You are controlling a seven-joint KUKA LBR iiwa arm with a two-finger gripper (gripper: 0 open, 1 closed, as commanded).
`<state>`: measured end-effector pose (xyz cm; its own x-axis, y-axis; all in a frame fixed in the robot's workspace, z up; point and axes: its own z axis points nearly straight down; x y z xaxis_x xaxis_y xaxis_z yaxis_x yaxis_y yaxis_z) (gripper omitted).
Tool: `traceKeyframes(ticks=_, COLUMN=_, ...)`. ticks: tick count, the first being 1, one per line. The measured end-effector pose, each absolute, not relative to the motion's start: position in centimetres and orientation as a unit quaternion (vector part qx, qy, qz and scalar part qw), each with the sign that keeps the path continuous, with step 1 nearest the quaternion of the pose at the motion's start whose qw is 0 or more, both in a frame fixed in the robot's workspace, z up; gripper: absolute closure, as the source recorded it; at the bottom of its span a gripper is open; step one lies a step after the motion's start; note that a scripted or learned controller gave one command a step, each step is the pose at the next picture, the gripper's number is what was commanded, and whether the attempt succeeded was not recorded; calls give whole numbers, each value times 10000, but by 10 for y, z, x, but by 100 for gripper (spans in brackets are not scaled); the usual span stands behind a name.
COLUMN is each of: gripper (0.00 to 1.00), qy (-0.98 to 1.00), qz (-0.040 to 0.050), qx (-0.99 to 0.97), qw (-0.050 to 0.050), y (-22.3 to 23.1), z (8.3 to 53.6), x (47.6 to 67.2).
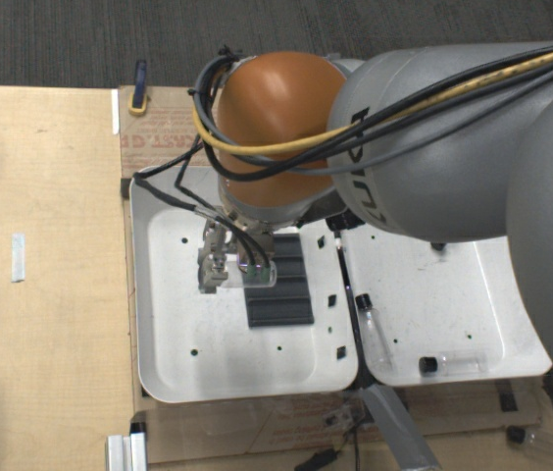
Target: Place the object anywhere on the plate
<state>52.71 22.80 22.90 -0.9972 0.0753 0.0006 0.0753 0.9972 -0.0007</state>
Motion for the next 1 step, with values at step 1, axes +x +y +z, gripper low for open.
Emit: traceKeyframes(ticks=1, gripper=100, qy=-9965, qz=1, qx=840, qw=0, y=229, z=263, x=480)
